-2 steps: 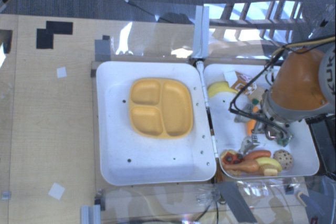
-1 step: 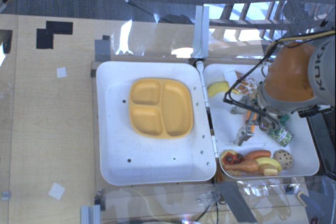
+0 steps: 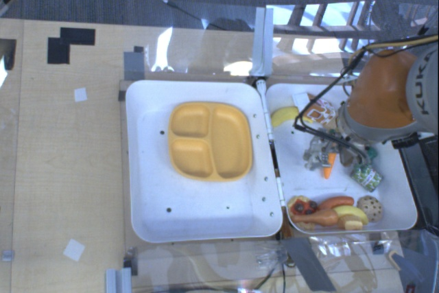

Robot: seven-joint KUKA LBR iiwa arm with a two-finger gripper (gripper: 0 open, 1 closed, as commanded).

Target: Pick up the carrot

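- Orange carrot sits in right bin, near its middle, pointing roughly up-down in the view.
- Gripper is low over the carrot's top end; can't tell if fingers are wide, narrow or gripping it.
- Arm w/ orange band comes in from upper right.
- Yellow divided plate lies in left bin.
- Toy food pile at right bin's front edge; green packet just right of carrot.

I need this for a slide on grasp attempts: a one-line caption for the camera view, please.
Two-finger gripper down over the small orange carrot in the right white bin.
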